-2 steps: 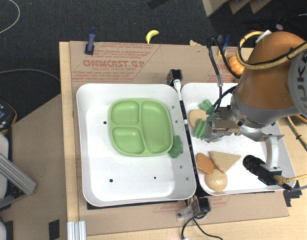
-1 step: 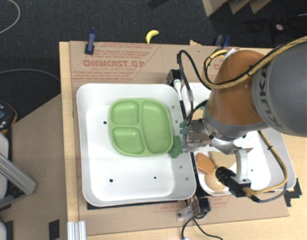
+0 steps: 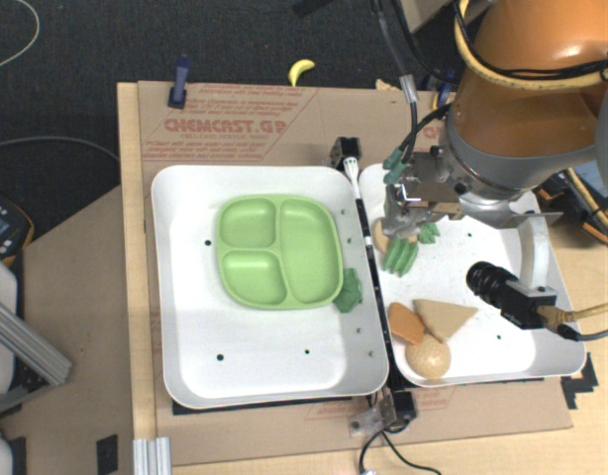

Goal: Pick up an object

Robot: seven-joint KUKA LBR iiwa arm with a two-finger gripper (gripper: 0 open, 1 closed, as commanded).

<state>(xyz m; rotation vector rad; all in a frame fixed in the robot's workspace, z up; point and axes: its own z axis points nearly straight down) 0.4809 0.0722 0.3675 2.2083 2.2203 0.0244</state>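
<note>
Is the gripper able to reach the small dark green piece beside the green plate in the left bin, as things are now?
Probably yes. The dark green piece lies uncovered next to the divided green plate, close to the rim between the bins. The gripper hovers over the right bin, by the green bean-like toy. The near rim and plate may crowd the fingers.

The arm (image 3: 527, 77) is a bulky rounded body, glossy orange on its far part and grey nearer the wrist, with black cables looping along its left side toward a small metallic end effector (image 3: 411, 206).
</note>
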